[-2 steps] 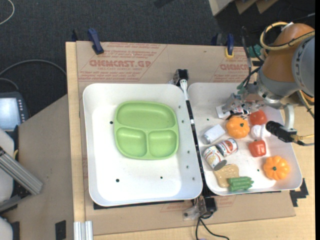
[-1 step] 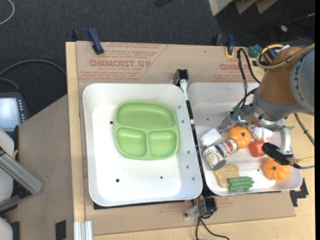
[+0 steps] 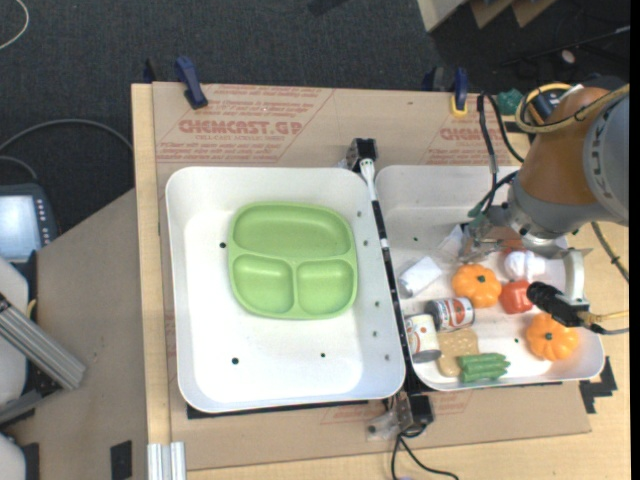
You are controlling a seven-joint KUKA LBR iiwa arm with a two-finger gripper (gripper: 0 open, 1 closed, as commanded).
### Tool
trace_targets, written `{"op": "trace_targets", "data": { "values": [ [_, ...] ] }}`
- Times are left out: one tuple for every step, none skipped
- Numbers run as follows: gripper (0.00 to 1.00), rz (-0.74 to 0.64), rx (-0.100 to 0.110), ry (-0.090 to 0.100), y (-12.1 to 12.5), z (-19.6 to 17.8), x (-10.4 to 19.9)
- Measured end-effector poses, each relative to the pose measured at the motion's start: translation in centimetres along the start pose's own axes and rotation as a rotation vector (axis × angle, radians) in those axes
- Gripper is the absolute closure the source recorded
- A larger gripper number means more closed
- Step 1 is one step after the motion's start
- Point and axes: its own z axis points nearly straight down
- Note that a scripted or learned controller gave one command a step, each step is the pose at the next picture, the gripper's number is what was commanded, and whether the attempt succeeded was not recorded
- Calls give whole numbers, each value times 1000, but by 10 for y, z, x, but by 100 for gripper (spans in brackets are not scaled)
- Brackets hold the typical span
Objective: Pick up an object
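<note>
The right bin (image 3: 400, 193) holds a loose huddle of small toy foods, any of which could be picked up. There are two orange pumpkins: one (image 3: 477, 285) near the middle of the bin, round and ribbed with a short stalk, and a second (image 3: 553, 338) toward the bin's right front corner. Between them lies one small red block (image 3: 515, 298), and just behind that one pale, rounded white piece (image 3: 519, 265). One white folded packet (image 3: 420, 274) lies near the bin's left wall. In front of it are two cans: one red-and-white can (image 3: 455, 313) on its side, and one smaller can with a dark label (image 3: 424, 339) beside the divider. One tan cracker-like square (image 3: 459, 345) and one green bumpy vegetable (image 3: 483, 367) sit at the front edge (the green piece partly overlapping the tan one).

The tool (image 3: 500, 240) hangs low over the back of this huddle, close above the white piece and the middle pumpkin; the arm's grey wrist and orange band cover it from above, so whether it is apart or together I cannot tell, and nothing is visibly clamped in it.

The left bin (image 3: 200, 268) carries one light green plate (image 3: 294, 260) with three compartments. Both bins rest on a brown board on the desk (image 3: 300, 118).
</note>
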Motion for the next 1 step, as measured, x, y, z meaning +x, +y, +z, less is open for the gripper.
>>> {"op": "trace_targets", "data": {
  "values": [
    [100, -3, 24, 5, 58, 12, -14]
  ]
}}
